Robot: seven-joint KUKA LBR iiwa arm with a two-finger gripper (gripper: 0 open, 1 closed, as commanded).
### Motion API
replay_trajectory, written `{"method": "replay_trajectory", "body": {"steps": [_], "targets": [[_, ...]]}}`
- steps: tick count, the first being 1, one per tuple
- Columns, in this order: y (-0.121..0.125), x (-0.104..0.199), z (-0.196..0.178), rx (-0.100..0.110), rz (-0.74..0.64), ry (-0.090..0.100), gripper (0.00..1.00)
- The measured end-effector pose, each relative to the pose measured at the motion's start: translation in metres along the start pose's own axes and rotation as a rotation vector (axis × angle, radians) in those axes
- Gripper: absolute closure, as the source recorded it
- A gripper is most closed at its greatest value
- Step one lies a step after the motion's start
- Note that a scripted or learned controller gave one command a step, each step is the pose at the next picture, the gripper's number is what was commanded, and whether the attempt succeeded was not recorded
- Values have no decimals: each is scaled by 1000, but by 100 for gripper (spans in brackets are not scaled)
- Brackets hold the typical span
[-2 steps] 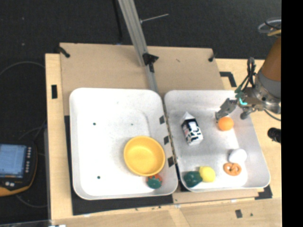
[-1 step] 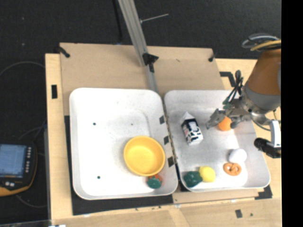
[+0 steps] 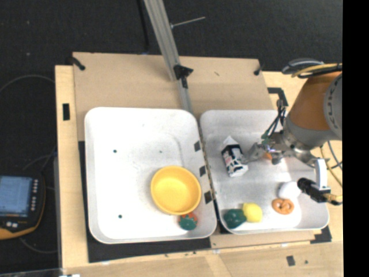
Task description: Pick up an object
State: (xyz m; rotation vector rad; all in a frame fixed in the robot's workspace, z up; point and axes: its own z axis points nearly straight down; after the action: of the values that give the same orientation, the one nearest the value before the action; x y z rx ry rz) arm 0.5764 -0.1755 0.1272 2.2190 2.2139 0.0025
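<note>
Reaching low over the middle of the right bin (image 3: 323, 215), the gripper (image 3: 253, 152) sits just beside the small white carton (image 3: 232, 159), jaw state impossible to tell, so this looks like the approach step, with the next move needing a centred close around the carton.

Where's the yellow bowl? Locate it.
The yellow bowl sits in the left bin, near its front right corner, just behind a small green object.

wooden bench (image 3: 132, 82); left bin (image 3: 127, 137), right bin (image 3: 222, 126)
</note>
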Motion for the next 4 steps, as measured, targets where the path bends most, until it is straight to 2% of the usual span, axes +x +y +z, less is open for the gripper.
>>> {"method": "replay_trajectory", "body": {"steps": [1, 2, 4], "targets": [[0, -2, 27, 8, 1, 1, 0], [1, -2, 15, 3, 5, 2, 100], [11, -4, -102, -2, -6, 2, 100]]}}
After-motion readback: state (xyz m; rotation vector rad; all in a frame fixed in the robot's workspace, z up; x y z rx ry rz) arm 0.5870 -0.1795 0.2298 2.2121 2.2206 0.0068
